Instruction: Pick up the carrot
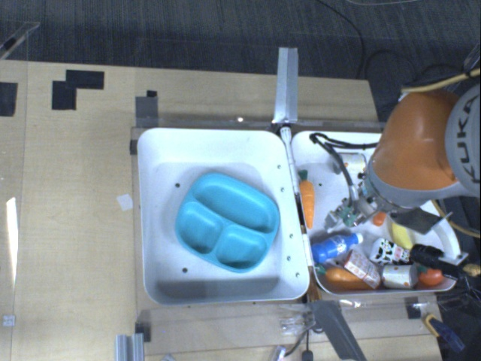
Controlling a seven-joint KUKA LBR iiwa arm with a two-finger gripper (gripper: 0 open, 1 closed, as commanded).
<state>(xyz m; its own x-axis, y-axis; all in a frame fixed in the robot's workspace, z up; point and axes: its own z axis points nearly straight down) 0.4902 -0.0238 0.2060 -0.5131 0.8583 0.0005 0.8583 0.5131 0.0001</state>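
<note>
Camera view looks down on two white bins, and the arm is parked over the right bin, coming in from the right. The carrot lies lengthwise right against that bin's left wall, just beside the divider, with its green top pointing away toward the far end. The jaws hang a little to the right of it, near but clearly apart, and low over the clutter. Honestly can't tell if they're wide or narrow, the wrist hides too much, but nothing reads as being held between them.

So this looks like the approach step, with the grasp not made yet. The next move probably calls for a shift left so the jaws straddle the carrot across its narrow width, then a drop. The tricky bit is the wall: one finger needs to fit between carrot and bin side. The blue bottle sits just below the carrot's tip, so going for the middle seems safer. The blue tray in the left bin is well out of it.
</note>
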